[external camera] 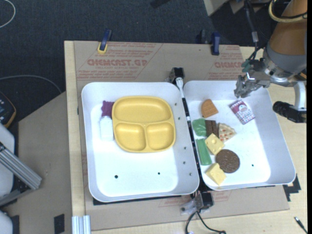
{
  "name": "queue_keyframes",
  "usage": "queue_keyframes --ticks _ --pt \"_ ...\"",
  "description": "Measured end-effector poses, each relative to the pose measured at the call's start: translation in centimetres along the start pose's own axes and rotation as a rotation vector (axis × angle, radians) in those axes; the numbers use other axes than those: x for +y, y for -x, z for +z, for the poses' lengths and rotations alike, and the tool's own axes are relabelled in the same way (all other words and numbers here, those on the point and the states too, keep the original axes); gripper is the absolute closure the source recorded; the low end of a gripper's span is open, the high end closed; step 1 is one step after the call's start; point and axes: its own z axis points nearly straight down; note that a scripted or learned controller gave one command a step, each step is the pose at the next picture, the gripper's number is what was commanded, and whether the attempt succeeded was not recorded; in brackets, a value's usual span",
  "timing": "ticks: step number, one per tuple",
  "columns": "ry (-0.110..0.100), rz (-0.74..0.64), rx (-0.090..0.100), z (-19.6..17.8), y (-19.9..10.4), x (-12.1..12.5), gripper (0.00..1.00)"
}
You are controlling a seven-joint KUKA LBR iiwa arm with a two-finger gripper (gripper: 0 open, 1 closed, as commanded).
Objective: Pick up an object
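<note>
My gripper [242, 92] hangs over the far right corner of the right bin [273, 145]. Just below it lies a small maroon and white packet [242, 111], with a gap between them. Further left in that bin sit an orange-brown bread piece [209, 108], a green block [201, 139], a dark chocolate bar [211, 127], a pizza slice [226, 130], two yellow cheese pieces [213, 144], and a round brown cookie [227, 161]. I see nothing between the fingers.
The left bin [97, 174] holds a yellow divided plate [144, 123], with a purple item [107, 108] and a white item [106, 128] at its left. Clamps stand at the board's far edge. A black rail runs between the bins.
</note>
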Motion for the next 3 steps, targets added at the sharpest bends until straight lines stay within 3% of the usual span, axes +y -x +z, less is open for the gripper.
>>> queue_keyframes --ticks 3 --pt "-0.001 -0.006 0.003 0.2 -16.1 0.8 1.0"
